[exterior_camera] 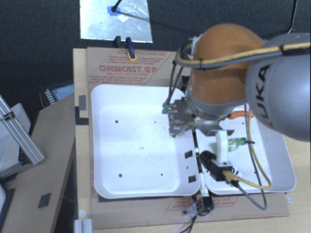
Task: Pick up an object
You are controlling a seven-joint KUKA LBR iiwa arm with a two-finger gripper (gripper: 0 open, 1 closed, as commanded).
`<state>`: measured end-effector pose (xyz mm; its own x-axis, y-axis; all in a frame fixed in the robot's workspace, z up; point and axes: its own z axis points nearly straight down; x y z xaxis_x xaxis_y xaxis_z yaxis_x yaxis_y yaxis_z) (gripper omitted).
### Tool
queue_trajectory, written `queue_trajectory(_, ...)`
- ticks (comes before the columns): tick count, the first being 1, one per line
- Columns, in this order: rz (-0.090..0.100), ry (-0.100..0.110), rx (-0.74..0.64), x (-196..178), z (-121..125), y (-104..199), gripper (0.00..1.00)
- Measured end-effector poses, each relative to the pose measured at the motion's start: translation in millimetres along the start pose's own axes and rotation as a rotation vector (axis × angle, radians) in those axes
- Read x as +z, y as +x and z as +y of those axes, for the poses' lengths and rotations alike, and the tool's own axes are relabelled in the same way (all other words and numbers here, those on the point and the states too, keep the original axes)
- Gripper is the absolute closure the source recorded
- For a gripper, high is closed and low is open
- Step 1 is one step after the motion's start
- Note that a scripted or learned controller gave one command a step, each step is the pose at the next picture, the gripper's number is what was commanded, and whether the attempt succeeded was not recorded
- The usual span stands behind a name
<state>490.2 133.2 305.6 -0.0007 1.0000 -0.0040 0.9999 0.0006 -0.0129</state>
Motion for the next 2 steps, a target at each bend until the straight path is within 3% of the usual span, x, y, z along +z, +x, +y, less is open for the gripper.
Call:
queue_trajectory(1, 0.0, -0.012, 0.013, 25, -3, -122, 1.0)
queue_trajectory(2, 0.006, -0.026, -0.007, -80, 15, -88, 1.0)
